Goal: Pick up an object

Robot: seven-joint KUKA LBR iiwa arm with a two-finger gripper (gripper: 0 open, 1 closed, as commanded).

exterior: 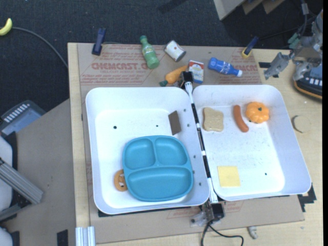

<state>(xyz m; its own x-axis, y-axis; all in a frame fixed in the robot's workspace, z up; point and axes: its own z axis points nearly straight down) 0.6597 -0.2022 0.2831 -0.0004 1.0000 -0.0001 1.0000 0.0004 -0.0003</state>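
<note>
The right bin (287,152) holds a slice of bread (213,120), a red sausage (241,118), a small orange pumpkin (257,112) and a yellow cheese square (228,176). In the left bin (102,137) lie a blue divided plate (158,167), a brown block (175,122) and a pretzel (120,180) half under the plate's left edge. My gripper (281,63) hangs beyond the right bin's far right corner, over the bench and above and to the right of the pumpkin, with nothing seen in it.
Behind the bins, on the cardboard, lie a green bottle (149,52), a white can (175,50), a carrot (176,75), a small carton (195,70) and a blue bottle (224,66). Blue clamps (98,41) (249,46) grip the board's far edge.
</note>
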